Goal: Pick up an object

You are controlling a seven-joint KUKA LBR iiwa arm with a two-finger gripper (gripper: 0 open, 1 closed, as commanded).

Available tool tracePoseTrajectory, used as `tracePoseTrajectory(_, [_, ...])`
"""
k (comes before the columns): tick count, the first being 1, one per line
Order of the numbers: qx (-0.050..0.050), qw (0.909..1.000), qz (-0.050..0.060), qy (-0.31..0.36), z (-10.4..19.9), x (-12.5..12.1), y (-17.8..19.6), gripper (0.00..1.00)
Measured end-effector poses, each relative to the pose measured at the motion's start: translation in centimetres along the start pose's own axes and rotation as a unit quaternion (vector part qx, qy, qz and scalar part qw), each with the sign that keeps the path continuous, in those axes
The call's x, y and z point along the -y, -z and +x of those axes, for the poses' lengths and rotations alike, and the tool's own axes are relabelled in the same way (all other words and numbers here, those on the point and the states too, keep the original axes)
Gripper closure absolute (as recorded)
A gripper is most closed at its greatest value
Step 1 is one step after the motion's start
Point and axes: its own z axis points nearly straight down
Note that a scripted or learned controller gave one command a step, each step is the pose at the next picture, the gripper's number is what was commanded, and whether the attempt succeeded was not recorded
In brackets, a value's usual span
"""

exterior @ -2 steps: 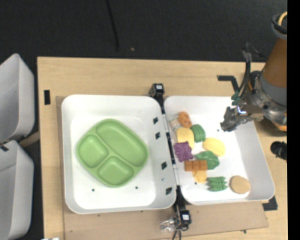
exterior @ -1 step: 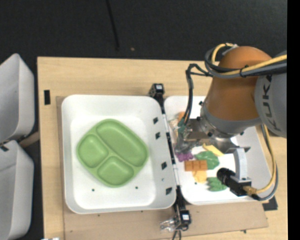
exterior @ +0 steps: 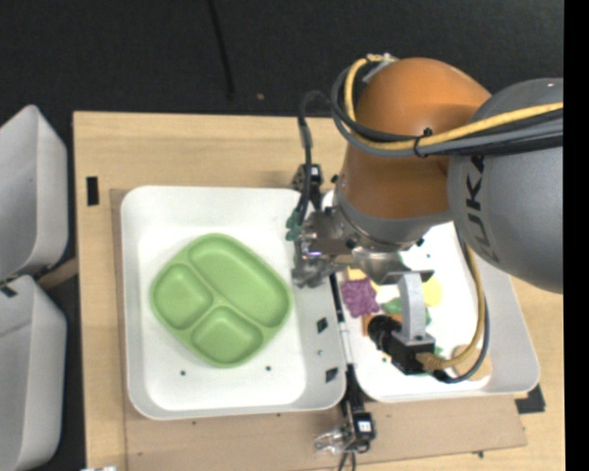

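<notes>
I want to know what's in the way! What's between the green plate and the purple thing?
In the camera view, the bins' two white walls, side by side, separate the green plate from the purple thing.

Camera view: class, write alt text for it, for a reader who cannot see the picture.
A grey and orange robot arm reaches down into the right white bin, over a purple object and other small items. The left white bin holds a green divided plate. Both bins sit on a wooden bench.
</notes>
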Motion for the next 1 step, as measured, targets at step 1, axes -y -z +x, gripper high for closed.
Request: tracePoseTrajectory(1, [0.003,1.0,-0.002,-0.008,-7.12,0.0,4.51,1.0])
